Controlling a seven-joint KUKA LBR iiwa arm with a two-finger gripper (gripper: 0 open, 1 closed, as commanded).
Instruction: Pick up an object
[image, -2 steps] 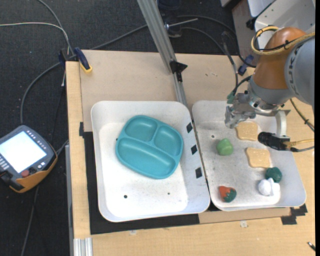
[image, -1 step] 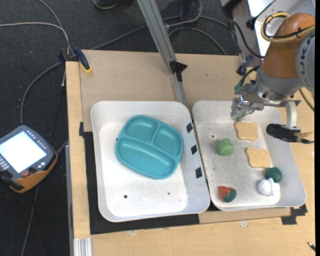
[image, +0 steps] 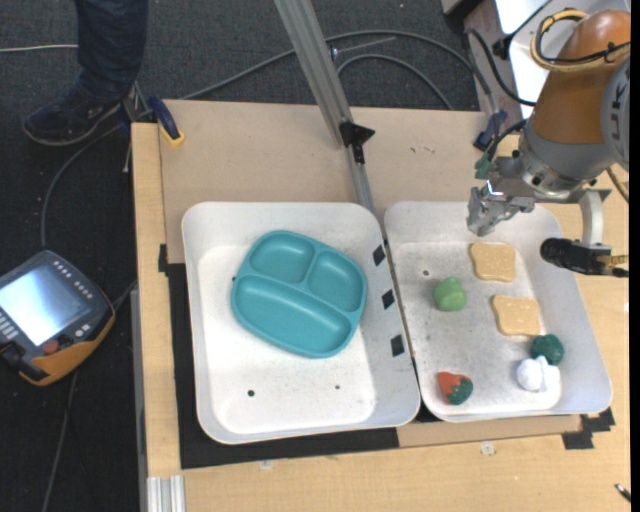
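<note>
Above the right bin (image: 590, 345) (far end) hangs the gripper (image: 487, 226); its grip state seemingly unreadable; toast slice (image: 493, 262) beneath.

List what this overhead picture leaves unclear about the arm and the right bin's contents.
- Gripper: too small and dark to tell whether it is open or shut.
- Arm: cut off by the top and right edges.
- White item and dark green item: too small to identify; whether they touch is unclear.
</note>
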